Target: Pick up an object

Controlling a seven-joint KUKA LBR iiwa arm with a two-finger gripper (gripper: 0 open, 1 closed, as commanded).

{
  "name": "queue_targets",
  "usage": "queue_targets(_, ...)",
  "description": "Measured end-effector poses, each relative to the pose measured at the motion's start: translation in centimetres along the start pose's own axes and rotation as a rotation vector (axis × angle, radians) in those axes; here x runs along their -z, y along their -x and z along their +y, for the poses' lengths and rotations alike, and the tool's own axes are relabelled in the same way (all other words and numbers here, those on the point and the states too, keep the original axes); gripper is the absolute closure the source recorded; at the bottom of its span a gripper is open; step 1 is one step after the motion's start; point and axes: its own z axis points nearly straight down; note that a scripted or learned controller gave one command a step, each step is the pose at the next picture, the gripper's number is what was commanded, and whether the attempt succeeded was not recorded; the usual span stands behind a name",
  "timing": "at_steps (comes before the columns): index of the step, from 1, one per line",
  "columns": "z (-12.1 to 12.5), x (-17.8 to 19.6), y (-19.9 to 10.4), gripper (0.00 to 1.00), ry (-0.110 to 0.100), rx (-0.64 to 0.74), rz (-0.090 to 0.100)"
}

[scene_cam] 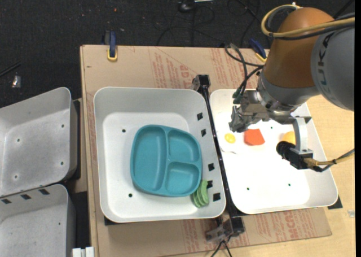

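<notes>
Orange, flat and roughly square, one plastic block (254,137) lies on the floor of the right white bin (271,196), just below my pincer (239,121). I cannot tell whether my pincer is apart or together; my wrist hides it. One small yellow round piece (229,138) sits just left of the block, near the bin's left wall. One yellow-orange piece (289,136) shows to the right, partly behind a black fitting. The lower half of this bin's floor is open. The left white bin (148,100) holds one teal plate with three compartments (166,160), and one green ribbed item (201,194) touching its lower right edge. Two spare white trays (34,137) lie at far left. The cardboard base (152,66) bears red print, too faint to read.
</notes>
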Motion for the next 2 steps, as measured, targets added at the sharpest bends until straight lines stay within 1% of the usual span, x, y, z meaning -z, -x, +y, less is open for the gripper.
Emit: queue_targets(2, -1.3, -2.9, -10.7, 1.00, 0.000, 0.000, 0.000)
